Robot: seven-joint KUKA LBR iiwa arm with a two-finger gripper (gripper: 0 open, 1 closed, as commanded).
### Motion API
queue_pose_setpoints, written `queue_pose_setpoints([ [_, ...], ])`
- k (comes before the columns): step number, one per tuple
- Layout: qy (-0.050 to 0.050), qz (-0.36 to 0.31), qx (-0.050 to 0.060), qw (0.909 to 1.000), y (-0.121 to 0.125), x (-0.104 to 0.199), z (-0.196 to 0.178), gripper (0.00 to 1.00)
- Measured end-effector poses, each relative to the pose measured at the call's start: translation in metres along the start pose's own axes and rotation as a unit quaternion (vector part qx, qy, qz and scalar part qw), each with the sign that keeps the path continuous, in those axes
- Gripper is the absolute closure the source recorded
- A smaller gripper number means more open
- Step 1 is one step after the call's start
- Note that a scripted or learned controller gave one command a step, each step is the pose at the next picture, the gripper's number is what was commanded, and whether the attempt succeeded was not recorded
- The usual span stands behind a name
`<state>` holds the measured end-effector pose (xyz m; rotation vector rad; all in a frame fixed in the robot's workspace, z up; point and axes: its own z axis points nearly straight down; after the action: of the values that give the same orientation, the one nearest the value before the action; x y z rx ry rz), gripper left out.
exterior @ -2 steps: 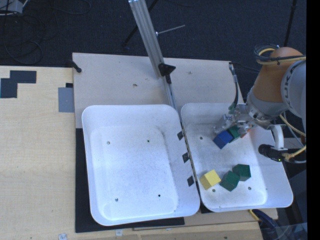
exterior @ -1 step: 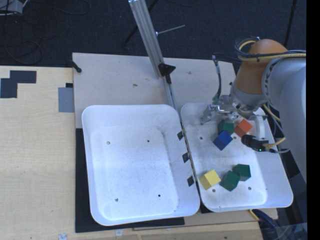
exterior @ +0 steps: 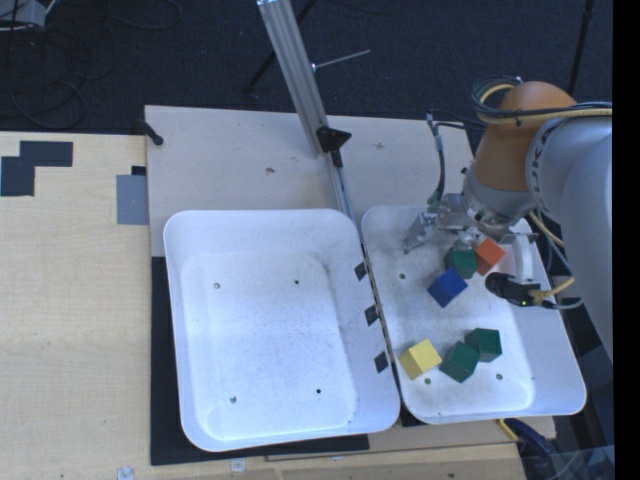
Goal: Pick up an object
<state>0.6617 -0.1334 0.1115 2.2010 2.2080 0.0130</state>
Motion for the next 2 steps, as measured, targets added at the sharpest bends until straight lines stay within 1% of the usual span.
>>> queue_pose_setpoints([
  [1,0.005,0.000,0.007,1.0000,-0.010,0.002,0.010,0.00],
  [2,0.005,0.003,0.012,0.9999,-0.059,0.015,0.018,0.00],
])
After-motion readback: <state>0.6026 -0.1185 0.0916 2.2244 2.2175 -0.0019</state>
